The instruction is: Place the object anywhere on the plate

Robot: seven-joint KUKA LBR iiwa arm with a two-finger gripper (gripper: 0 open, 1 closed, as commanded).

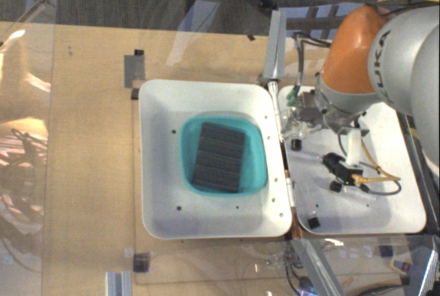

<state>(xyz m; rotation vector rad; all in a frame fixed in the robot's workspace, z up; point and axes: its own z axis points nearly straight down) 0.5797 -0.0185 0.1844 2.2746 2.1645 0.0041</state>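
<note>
Dark ribbed object [218, 156] lies flat on teal plate [256, 163] in left bin [158, 205], toward desk's left side. Tool [297, 116] sits over right bin [405, 212] by the divider; open or closed, cannot tell. Risk: another pass could knock the object off the plate.

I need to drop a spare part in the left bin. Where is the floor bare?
In the left bin, bare white floor rings the teal plate; widest along the near wall and left wall. The plate itself is crowded: the dark ridged block covers most of it.
</note>
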